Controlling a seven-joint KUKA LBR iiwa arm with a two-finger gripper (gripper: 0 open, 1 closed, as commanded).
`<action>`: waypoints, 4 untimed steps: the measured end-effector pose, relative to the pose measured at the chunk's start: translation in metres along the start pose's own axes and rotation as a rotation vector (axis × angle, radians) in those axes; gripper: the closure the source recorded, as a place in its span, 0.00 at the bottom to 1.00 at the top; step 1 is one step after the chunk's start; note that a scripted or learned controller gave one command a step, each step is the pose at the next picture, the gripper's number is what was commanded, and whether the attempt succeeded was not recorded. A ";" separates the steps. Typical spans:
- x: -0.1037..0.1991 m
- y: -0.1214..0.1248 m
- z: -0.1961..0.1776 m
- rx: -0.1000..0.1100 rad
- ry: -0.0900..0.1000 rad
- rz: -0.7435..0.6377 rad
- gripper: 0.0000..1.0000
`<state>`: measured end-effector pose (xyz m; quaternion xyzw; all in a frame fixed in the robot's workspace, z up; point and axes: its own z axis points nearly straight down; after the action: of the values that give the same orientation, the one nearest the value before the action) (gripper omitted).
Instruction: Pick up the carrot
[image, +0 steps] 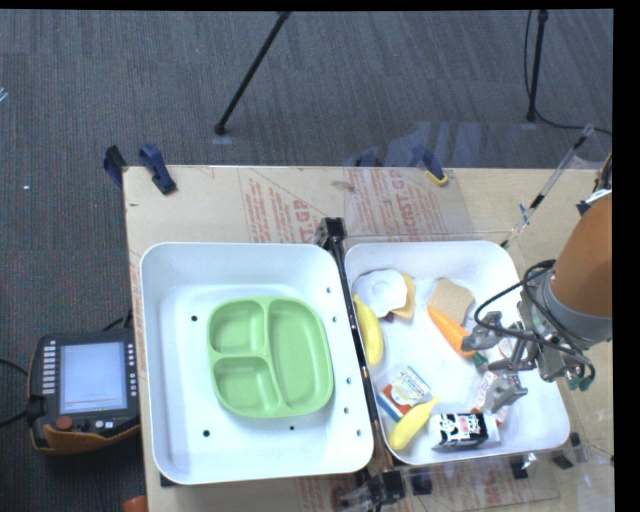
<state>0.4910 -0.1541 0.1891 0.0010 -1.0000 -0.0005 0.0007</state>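
The orange carrot (447, 328) lies slantwise in the right bin (500, 262), just below a slice of bread (452, 298). My gripper (490, 368) hangs low over the right part of that bin, right of and slightly below the carrot's lower end. Its fingers stand apart, one fingertip (478, 343) close beside the carrot's lower end, the other (500, 393) nearer the bin's front. Nothing sits between them.
The right bin also holds a fried egg (382, 291), a banana (370, 335), a small packet (406, 386), a second yellow piece (410, 425) and a milk carton (462, 429). In the left bin (165, 300) rests a green divided plate (270, 357). A teach pendant (88, 385) lies left of the bench.
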 end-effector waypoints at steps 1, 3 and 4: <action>-0.025 0.008 0.103 -0.001 -0.001 -0.044 0.00; -0.143 0.064 0.062 -0.002 -0.011 -0.155 1.00; -0.128 -0.005 0.102 -0.001 -0.002 -0.281 1.00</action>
<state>0.6192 -0.1591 0.0868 0.1409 -0.9900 -0.0009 -0.0004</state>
